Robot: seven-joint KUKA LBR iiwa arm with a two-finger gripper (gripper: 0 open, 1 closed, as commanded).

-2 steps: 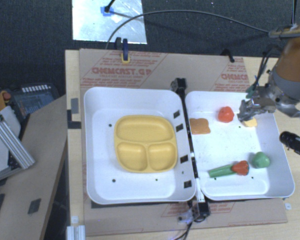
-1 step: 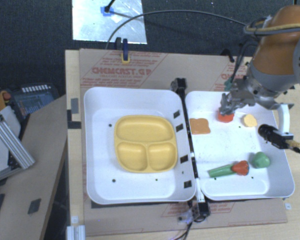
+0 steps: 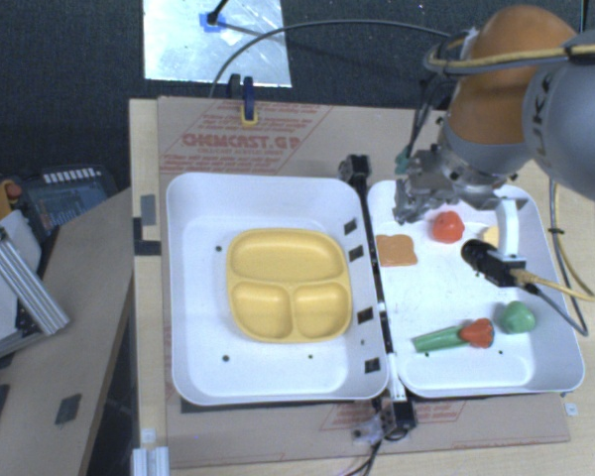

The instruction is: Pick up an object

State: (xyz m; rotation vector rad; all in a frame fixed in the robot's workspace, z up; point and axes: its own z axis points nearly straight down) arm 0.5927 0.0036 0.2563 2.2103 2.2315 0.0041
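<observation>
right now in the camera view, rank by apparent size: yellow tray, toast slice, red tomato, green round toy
1. yellow tray, by far the largest
2. toast slice
3. red tomato and green round toy look about alike, so unranked

Setting: robotics lab test bench. Evidence: a grey industrial arm [image 3: 560,97] with an orange band reached over a bench [image 3: 79,296] that bore two white bins [image 3: 193,266] set side by side on printed cardboard [image 3: 243,139]. Loose cables [image 3: 317,30] ran across a dark carpeted floor [image 3: 59,67]. A foil sheet [image 3: 178,23] lay taped beyond the bench. An aluminium rail [image 3: 20,276] and a small electronic unit [image 3: 64,201] stood at the left. Bin contents were plastic toys [image 3: 456,335] and a yellow divided tray [image 3: 286,284].
</observation>
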